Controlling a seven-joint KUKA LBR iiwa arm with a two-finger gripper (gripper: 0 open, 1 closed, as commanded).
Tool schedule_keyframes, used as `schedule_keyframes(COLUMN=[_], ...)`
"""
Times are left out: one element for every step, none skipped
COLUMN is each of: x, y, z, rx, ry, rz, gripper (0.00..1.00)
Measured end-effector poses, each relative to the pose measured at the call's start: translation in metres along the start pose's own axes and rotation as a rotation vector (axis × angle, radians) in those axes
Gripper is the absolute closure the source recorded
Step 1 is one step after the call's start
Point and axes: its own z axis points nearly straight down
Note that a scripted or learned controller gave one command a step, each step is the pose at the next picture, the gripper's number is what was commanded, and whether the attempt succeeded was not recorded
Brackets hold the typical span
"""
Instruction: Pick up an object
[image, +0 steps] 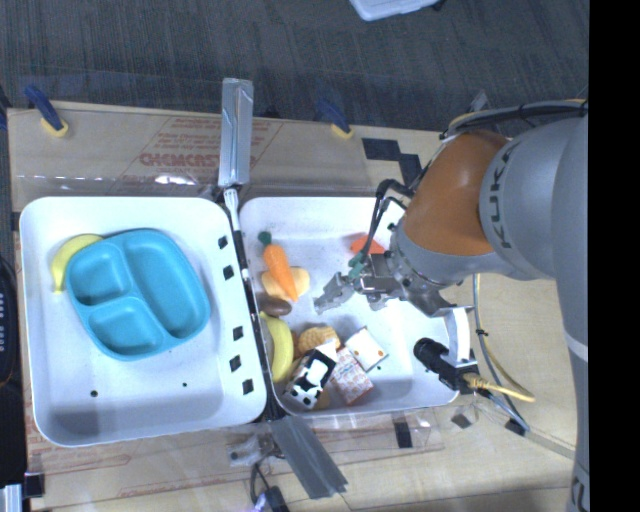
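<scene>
The worktop (120, 140) of pale wood carries two shallow white bins side by side. The grey arm (520, 200) with its orange band reaches in from the right over the right bin (310, 215).

The left bin (40, 330) holds a blue divided tray (140, 290), tilted, and a yellow plate or bowl (68, 255) whose edge peeks out from under the tray at the far left.

In the right bin the gripper (335, 292) hangs over the bin's middle, pointing left; whether it is released or clenched cannot be told from this angle, and nothing shows between its tips.

The things to pick lie mostly along the bin's left and near sides. A toy carrot (278, 268) with a green top sits near the divider, just left of the gripper. Beside it, nearer, is a brownish lump (272, 302), then a banana (281, 345) along the divider. A round tan biscuit-like piece (318, 338) lies just right of the banana. Nearer still are a black-and-white patterned carton (313, 378), a small printed packet (352, 382) and a small white box with an orange patch (366, 350), close together. A small orange-red item (362, 243) lies at the far side, partly under the arm.
</scene>
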Motion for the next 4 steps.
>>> schedule_keyframes(x=[0.015,0.014,-0.002,-0.048], y=[0.058,0.059,0.042,0.066], z=[0.088,0.076,0.101,0.099], rx=[0.002,0.000,0.000,-0.003], ry=[0.000,-0.002,0.000,-0.003], rz=[-0.126,-0.130,-0.186,-0.194], gripper=[0.00,1.00,1.00,1.00])
